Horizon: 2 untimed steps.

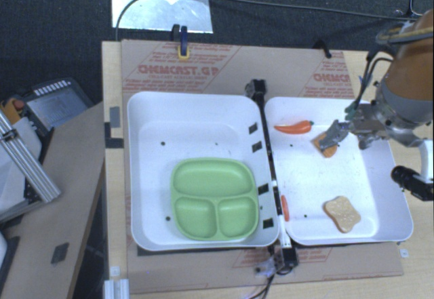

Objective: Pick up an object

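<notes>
Gripper (330, 140) low in right bin (380, 233), over small orange piece (329, 150) beside orange pepper (293, 127). Finger state: cannot tell. Step: likely closing in for grasp. Next: confirm pinch, lift straight. Toast (342, 213) well apart.

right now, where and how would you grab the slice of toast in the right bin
Probably across its narrow width, near the middle, coming straight down from above. The toast lies flat on the right bin floor, its long axis running diagonally, with bare floor around it for the fingers and nothing touching it.
</notes>
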Tool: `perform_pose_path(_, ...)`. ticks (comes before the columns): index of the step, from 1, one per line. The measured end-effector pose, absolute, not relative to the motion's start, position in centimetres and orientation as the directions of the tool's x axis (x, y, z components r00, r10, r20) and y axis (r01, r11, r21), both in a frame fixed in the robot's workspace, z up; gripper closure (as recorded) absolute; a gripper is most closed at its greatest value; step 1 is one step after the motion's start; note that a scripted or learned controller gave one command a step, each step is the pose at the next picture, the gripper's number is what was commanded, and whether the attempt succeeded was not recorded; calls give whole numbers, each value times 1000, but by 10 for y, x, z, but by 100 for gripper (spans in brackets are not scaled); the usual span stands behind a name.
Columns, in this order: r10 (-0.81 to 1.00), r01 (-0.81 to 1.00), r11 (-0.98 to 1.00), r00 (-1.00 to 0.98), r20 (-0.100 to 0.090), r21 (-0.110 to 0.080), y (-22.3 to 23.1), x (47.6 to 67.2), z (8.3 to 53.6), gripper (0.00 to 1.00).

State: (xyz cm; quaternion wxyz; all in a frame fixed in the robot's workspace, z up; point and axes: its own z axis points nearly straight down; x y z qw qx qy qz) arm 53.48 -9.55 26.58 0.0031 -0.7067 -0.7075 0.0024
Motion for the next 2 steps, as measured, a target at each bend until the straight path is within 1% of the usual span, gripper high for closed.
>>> perform_pose_path(1, 1000, 1000, 3, -3, 0, 2, -95, 537, 270, 0)
perform_pose_path(2, 1000, 1000, 2, -2, 1, -2, -90, 544, 224, 0)
